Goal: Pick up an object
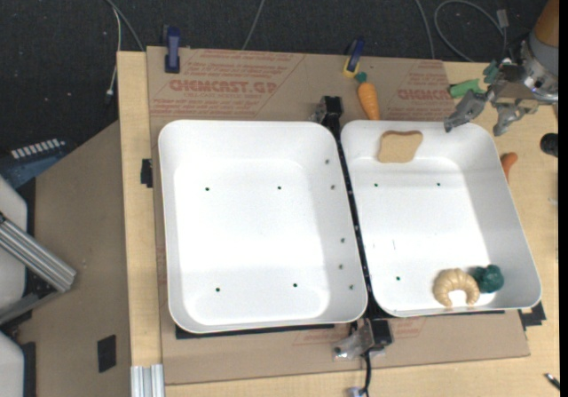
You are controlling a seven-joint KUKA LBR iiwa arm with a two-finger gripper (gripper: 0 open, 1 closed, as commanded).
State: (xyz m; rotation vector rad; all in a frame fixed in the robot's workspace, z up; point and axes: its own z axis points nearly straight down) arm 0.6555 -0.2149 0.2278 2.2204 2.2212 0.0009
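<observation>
- Camera view: two shallow white bins sit side by side on the cardboard-covered surface [266,75], the left bin [177,209] and the right bin [506,209] almost touching along their inner edges.
- The gripper [480,115] hangs at the upper right, just past the far right corner of the right bin, over the cardboard rather than over the bin floor. Its jaws are spread apart with nothing between them.
- A flat tan slice of toy bread [399,146] lies in the right bin against its far wall.
- A toy croissant [455,287] lies in the near right corner of the same bin, touching a small dark green object [489,278] just to its right; what that green thing is I cannot tell.
- A toy carrot [367,99] rests on the cardboard beyond the bins, close to the gap between them.
- A small orange object [508,162] lies just outside the right bin's right rim.
</observation>
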